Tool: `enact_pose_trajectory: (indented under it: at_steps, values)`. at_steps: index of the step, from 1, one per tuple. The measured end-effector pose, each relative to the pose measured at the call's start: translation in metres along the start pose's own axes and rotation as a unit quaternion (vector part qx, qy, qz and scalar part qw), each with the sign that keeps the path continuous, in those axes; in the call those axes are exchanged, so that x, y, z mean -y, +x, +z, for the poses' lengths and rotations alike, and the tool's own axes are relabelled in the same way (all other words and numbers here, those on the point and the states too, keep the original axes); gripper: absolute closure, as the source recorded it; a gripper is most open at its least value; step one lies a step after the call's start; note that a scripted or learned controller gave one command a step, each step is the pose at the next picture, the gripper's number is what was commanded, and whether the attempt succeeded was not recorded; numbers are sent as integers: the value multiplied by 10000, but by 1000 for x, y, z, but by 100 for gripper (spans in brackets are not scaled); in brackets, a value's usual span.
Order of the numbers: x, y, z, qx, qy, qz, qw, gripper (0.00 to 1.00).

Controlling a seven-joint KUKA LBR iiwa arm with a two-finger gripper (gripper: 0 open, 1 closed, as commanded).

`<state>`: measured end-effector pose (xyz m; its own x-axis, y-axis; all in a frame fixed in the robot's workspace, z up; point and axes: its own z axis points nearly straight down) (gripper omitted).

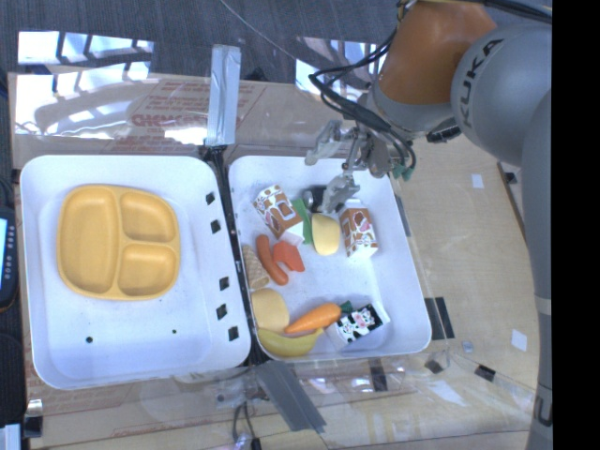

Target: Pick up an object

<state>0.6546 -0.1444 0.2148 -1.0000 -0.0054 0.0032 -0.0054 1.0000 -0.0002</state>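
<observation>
From above, my jaws (339,193) hang over the back of the right bin (405,279) — whether they stand wide or narrow I cannot tell. Just beneath and beside them sit a yellow lemon (325,234), a brown carton (358,231), a patterned carton (275,209) and something green and black I can't make out. Further forward lie two small carrots (278,258), a potato (269,307), a long carrot (314,319), a banana (286,344) and a cow-print carton (357,323). The left bin (37,251) holds a yellow tray (117,242), well apart from me.
</observation>
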Motion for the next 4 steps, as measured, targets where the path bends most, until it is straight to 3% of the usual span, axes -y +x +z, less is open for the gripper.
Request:
enact_pose_trajectory:
  at_steps: [1,2,3,4]
  values:
    - [-23,-2,96,119,19,-337,9994,0]
    - [-35,11,101,279,44,522,9982,0]
    - [-41,15,101,269,33,808,9964,0]
    - [-49,18,102,248,2,1556,9875,0]
